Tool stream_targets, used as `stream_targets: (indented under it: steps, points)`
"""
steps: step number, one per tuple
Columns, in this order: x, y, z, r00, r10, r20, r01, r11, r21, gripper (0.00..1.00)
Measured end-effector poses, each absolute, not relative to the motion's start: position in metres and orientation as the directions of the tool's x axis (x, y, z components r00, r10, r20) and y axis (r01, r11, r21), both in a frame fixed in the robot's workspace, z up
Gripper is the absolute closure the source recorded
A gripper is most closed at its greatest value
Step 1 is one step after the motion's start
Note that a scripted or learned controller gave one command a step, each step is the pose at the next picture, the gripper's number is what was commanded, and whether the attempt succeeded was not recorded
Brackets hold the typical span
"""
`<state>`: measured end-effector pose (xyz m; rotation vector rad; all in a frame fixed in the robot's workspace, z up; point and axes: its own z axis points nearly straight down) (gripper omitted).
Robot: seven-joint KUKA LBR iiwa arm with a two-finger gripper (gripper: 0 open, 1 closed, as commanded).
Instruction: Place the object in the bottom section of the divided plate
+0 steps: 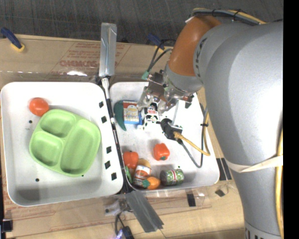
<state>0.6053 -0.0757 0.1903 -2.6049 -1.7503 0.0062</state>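
A green divided plate (65, 142) with three sections lies in the left bin (15, 183), and nothing rests in its sections. A red round fruit (38, 105) sits in that bin just beyond the plate's upper left rim. My gripper (151, 106) hangs low over the top of the right bin (199, 128), far from the plate. Right under it is a small black-and-white carton (152, 116), with a blue-and-white box (131, 113) lying to its left. The wrist hides how the gripper meets the carton.
The right bin also holds an orange pepper (161, 151), a red-orange item (130, 159), a small jar (143, 172), a green-and-red can (172, 176) and a teal object (119, 114). A yellow cable (193, 145) trails from the wrist. The arm's body covers the right side.
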Motion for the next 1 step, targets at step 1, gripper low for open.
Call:
stream_targets:
  steps: [1]
  points:
    - [0.5934,-0.0020,0.1897,0.410,0.912,-0.002,0.912,-0.410,-0.009,1.00]
